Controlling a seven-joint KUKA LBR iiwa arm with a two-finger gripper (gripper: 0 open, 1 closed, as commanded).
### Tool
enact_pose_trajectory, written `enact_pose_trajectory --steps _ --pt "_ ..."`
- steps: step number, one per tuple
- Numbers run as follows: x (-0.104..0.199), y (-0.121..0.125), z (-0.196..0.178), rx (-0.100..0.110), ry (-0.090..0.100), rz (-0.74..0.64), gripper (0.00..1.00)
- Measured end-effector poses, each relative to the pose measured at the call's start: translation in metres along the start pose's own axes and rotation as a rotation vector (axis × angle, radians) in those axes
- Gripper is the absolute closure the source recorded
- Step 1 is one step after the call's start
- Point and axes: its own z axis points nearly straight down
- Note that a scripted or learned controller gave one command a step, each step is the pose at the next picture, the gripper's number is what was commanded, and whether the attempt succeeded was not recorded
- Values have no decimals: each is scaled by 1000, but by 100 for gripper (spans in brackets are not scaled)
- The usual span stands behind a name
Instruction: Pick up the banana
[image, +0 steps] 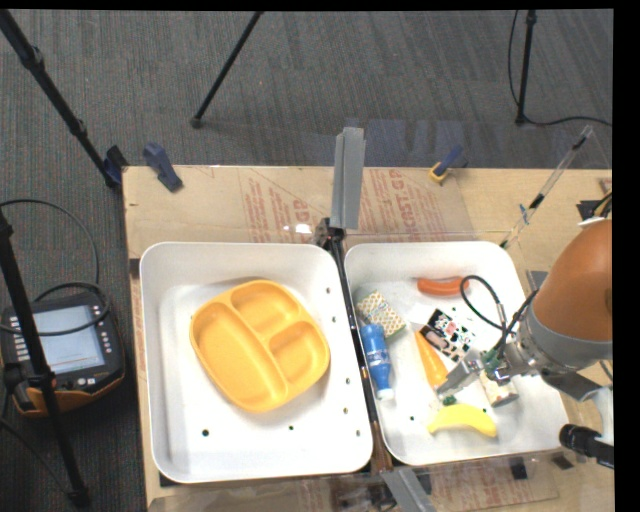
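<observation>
A yellow banana (464, 421) lies flat near the front of the right bin (400, 262). My gripper (470, 385) hangs just above and behind it, with its fingers pointing down-left toward the banana's left end. The arm comes in from the right, its orange band above the wrist at the frame's edge. Nothing is seen held between the fingers.
The right bin also holds a blue bottle (375, 357), an orange carrot-like piece (431, 362), a black-and-white patterned item (448, 334), a checkered packet (381, 312) and an orange sausage shape (441, 286). A yellow divided plate (259, 343) sits in the left bin (165, 300).
</observation>
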Motion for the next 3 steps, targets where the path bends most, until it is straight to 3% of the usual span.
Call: enact_pose_trajectory --steps 1,2,3 --pt "36 7 64 2 1 -6 0" --pt "2 1 -24 -1 -1 -47 0" --pt "34 7 40 1 1 -156 0"
